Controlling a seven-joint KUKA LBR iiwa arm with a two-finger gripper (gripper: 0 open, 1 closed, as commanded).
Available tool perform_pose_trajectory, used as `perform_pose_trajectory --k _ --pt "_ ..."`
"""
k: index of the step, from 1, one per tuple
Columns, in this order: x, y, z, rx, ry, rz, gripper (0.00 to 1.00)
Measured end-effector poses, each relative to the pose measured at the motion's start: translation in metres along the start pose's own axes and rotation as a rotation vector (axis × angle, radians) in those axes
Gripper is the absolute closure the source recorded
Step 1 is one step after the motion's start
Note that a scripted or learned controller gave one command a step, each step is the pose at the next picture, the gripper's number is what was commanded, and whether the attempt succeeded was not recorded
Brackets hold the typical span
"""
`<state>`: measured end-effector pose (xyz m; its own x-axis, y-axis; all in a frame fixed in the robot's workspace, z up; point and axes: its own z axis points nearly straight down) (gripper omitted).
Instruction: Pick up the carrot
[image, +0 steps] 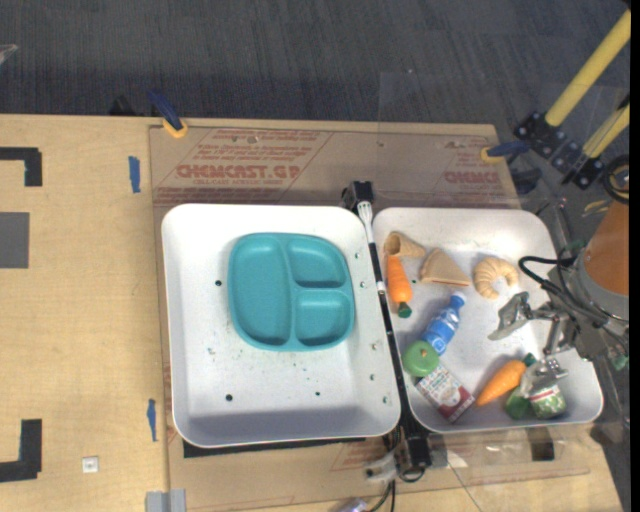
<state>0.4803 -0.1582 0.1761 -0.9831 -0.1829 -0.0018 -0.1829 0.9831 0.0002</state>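
The right-hand shallow white plastic bin holds two orange tapered carrots. One, with a green stub, lies against the bin's left wall beside the divider, its long axis running near to far, green end nearest the camera. The second orange carrot lies near the bin's front right, slanted, its thick end up-right next to a green-and-white leafy vegetable piece. The grey two-finger gripper hangs over the right side of this bin, just beyond and slightly right of the second carrot; its metal fingers look spread, with nothing between them. Judgement: the slanted carrot is much the nearer candidate, lying toward the camera and a little left of the gripper; a grasp should cross its diagonal axis. The blue bottle sits well clear to its left.
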Motion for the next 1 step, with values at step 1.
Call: perform_pose_trajectory --k 1 --pt "0.0014 -0.0540 0.0748 -0.003 0.000 -0.249 0.00"
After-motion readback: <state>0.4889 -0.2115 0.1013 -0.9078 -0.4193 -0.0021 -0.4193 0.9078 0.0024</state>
